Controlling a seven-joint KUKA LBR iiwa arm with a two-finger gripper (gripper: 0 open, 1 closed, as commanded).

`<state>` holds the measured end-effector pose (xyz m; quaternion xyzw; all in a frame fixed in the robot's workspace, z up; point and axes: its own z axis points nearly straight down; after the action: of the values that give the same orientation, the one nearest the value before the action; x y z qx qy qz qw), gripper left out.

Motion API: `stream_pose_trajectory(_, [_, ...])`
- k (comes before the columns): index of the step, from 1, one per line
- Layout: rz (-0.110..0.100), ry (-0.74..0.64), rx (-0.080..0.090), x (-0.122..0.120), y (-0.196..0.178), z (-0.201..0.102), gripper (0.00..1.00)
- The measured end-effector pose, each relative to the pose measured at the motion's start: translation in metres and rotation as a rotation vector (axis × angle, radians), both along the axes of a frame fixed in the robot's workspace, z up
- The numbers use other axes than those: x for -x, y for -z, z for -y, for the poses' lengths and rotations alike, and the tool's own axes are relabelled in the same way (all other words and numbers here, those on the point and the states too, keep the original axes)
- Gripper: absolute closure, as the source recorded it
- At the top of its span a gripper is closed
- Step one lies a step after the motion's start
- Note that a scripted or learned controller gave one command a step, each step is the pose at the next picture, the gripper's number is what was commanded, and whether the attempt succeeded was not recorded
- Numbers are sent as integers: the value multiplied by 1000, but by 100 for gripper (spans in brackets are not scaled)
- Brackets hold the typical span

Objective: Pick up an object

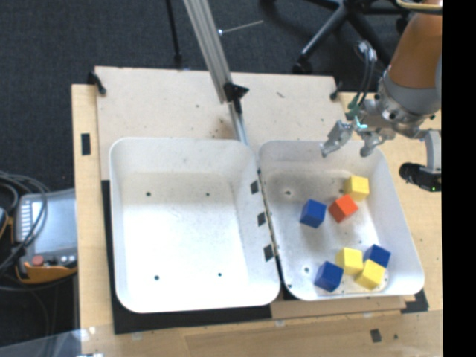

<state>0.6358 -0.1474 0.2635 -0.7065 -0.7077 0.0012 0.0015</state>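
Floor: dark carpet behind the bench (186,103), with office-chair legs (335,10) at the top and a slanted aluminium rail (212,50) rising from the bench's far edge.
Bench: pale wooden board, scuffed, bearing two shallow white bins side by side.
Right bin (398,222): moulded plastic, rounded corners, floor greyed with scuff marks; holds all the cubes.
Orange cube (343,208): near the bin's middle, toward the right wall; touching or just beside the yellow cube behind it, cannot tell which.
Yellow cube, far (358,187): closest of all to the bin's far right corner.
Blue cube, mid (313,213): just left of the orange one, a small gap between them.
Near cluster: blue cube (328,275), yellow cube (349,259), second yellow cube (371,274) and small blue cube (378,255), packed together by the near right corner.
Gripper (348,143): above the right bin's far edge, well apart from every cube; two metal fingers spread apart, nothing between them.
Arm (416,50): grey with orange band, entering from the right.
Left bin (186,222): same white plastic, speckled floor.
Off-bench: grey control box (41,225) with cables at the left.
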Motion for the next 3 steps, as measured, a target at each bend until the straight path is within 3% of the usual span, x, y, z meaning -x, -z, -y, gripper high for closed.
stream_pose_trajectory(1, [5, -2, 2, -1, -3, 0, 0])
stream_pose_trajectory(3, [-1, 4, 2, 2, 112, 15, 0])
